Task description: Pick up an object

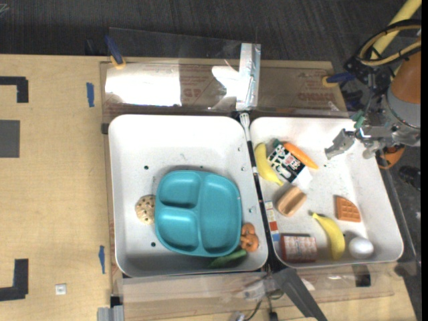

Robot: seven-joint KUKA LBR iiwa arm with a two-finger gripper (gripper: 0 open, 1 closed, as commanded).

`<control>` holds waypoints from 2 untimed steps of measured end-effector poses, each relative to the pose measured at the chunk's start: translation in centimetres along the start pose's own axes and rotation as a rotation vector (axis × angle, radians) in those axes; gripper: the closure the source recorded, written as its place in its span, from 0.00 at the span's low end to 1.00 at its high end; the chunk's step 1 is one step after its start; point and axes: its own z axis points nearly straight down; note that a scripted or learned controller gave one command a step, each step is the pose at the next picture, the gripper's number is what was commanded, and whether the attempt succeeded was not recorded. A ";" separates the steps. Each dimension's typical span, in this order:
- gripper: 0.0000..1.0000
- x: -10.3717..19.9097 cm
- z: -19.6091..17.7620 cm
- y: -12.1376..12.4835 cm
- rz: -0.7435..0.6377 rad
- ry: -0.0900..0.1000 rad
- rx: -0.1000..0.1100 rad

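- Bench (53, 199): tan board top, left of the bins.
- Left bin (120, 179) and right bin (394, 233): shallow, white, side by side, inner rims touching.
- Black marks (20, 89): angular, printed along the bench's left edge.
- Blue tape (90, 93): short strips on the bench near the left bin.
- Clear sheet (180, 72): glossy, behind the left bin.
- Cardboard (294, 89): brown, printed, behind the right bin.
- Carpet (200, 5): dark, beyond the bench.
- Cables (394, 25): yellow and black, top right.

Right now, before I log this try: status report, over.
Gripper above right bin's upper right part, nothing between its fingers. Bananas, waffle, can lie untouched. Nothing blocking the way down.
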 end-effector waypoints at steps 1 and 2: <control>0.00 -2.7 11.3 -7.1 -0.003 0.000 -0.005; 1.00 -2.8 10.4 -7.1 -0.001 -0.001 -0.006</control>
